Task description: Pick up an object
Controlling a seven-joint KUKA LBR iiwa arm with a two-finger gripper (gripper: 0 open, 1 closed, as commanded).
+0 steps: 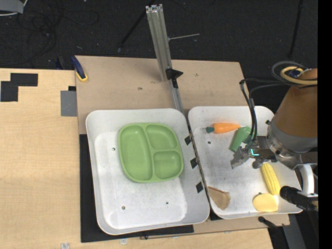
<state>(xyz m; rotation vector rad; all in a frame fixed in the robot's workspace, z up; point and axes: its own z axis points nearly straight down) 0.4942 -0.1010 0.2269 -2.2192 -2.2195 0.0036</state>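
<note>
Two white bins sit side by side on the table, and we take the right bin (207, 121) as our landmark. Inside it lie a carrot (226, 128) near its far wall, a green piece (240, 137) just below the carrot, a corn cob (270, 177), a yellow piece (265, 203) at its near edge and a brown scrap (220, 196) at its near left corner. Left of it, the other bin (98, 139) carries a green divided plate (151, 152). We judge the pick barely begun: our end effector (241, 160) hangs low over the middle of the right bin, beside the green piece, with nothing visibly lifted. Its tips blur into shadow, so we cannot tell how they stand. Which object is targeted is unclear, and the arm (295, 118) hides the bin's right side.
</note>
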